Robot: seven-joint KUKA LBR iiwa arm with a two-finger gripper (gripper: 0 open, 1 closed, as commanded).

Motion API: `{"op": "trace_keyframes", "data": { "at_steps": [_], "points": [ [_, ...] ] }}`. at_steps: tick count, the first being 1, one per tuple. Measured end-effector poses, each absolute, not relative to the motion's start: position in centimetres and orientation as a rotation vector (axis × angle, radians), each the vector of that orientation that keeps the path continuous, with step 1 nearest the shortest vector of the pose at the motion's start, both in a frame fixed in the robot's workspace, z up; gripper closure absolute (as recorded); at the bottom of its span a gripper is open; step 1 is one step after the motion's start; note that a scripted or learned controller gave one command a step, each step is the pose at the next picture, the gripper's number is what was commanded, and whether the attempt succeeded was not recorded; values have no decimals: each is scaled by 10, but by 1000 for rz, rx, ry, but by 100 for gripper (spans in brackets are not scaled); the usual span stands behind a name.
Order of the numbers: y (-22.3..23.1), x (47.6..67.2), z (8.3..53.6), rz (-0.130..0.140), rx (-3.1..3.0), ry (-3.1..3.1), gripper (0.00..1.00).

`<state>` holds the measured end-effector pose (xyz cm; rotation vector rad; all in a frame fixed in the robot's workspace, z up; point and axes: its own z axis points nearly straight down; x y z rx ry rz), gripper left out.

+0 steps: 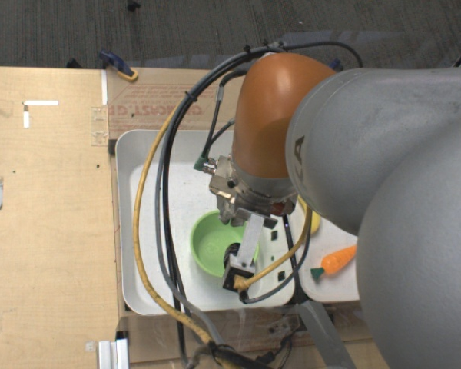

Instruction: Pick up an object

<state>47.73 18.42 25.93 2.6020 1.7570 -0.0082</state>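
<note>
Arm (384,175): grey, closest to the lens and covering the right half of the scene; it reaches in from the right, its orange band (273,114) over the far part of the left bin
Bench (46,206): pale wood, bare at left, well apart from the arm
Left bin (129,206): shallow and white, its left wall and near left corner in plain sight, with cables looping down over its floor
Right bin (332,287): a small near-left patch shows beneath the arm
Green bowl (209,246): round and upright, mouth up, on the near half of the left bin's floor; the likeliest thing to pick, in my judgement
Claw (242,220): points down below the wrist, over the bowl's far right rim; whether it is wide or narrow I cannot tell
Carrot (339,260): orange toy in the right bin, leaves to the left, long axis running left to right
Yellow thing (315,223): just beyond the carrot, mostly hidden, too little visible to name
Bowl from claw: directly under and slightly left and nearer; being round, it has no long axis to line up with
Room: open floor left of and beyond the bowl; the bin's near wall lies close to the bowl's near edge, the tighter side
</note>
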Motion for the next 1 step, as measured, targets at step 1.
{"op": "trace_keyframes", "data": {
  "at_steps": [1],
  "points": [
    [208,508,91,-6,2264,2175,100]
  ]
}}
